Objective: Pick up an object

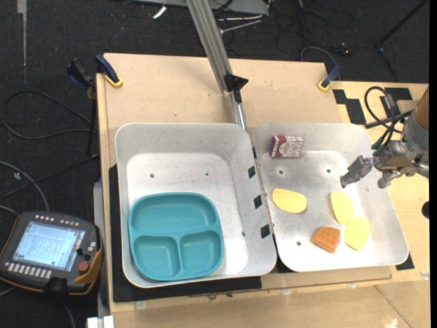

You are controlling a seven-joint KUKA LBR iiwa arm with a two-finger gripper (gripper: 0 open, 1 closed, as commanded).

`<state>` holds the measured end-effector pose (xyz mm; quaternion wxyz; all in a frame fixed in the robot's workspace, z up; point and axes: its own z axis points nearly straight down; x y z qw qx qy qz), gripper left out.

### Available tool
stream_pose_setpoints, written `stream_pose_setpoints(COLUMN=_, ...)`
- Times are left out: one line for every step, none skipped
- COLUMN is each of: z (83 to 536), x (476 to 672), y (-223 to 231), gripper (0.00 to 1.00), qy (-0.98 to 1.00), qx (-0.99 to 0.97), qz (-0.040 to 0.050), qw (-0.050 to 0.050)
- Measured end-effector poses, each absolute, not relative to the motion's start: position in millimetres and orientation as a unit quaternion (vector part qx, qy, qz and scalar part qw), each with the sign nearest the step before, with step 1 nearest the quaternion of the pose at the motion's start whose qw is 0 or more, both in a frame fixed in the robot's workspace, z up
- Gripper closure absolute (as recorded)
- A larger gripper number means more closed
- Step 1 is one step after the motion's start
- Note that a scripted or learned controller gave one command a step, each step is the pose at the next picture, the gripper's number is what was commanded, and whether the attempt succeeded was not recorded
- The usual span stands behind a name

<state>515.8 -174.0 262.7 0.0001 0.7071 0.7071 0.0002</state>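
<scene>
Gripper (372, 171) spread wide, holding nothing, above the right bin (382, 248). Just below-left: yellow chip (341, 207), long axis running near-to-far.

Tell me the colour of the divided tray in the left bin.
Teal, a blue-green; the divided tray shows plainly in the camera view.

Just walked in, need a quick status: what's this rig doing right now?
Pick attempt, nothing grabbed yet. The gripper hangs over the right bin's right side, fingers open with nothing between them. Below it in that bin lie three yellow pieces: one oval near the middle, two by the right wall, plus an orange waffle-like piece and a small carton at the back. The left bin holds a teal divided tray.
</scene>
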Motion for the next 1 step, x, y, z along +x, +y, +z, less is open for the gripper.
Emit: stream_pose_setpoints(z=272.6, x=516.7, y=-173.5, gripper=1.00, qy=0.708, qx=0.706, qz=0.0008, qw=0.001)
